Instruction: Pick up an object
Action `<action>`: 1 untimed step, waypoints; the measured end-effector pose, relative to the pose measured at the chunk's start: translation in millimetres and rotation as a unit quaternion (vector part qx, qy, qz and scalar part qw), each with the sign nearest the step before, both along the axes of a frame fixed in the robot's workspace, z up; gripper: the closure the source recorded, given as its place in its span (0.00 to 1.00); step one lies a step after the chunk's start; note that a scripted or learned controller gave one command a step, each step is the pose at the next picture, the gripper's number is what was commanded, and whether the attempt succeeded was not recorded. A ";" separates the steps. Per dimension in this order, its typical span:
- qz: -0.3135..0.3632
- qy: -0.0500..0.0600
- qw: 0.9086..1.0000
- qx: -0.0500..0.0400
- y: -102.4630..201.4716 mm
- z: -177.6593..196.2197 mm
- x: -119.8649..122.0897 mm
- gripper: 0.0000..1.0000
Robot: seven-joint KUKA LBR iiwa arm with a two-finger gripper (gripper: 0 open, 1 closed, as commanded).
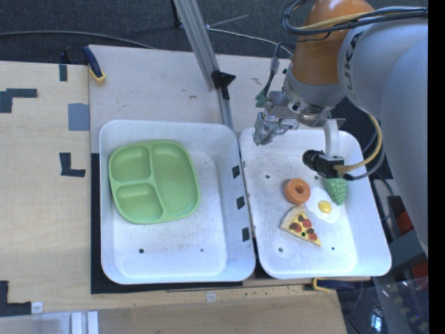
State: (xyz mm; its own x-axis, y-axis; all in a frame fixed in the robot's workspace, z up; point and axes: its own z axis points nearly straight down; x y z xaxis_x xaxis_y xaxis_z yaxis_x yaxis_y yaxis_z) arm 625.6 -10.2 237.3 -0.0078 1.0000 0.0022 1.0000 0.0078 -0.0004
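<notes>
jaws (pixel 265 134) hang over right bin (pixel 361 252), near its 11 o'clock corner; cannot tell if spread or closed, nothing seen between them. in right bin: orange donut (pixel 297 191) at centre, fried egg (pixel 325 207) just at its 4 o'clock, pizza slice (pixel 301 225) at 6 o'clock, green toy (pixel 336 188) at 3 o'clock. left bin (pixel 174 256) holds green divided plate (pixel 153 181). both bins on tabletop (pixel 42 207).
</notes>
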 end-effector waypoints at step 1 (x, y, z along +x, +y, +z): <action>0.000 0.000 1.000 0.000 58.3 6.4 3.6 1.00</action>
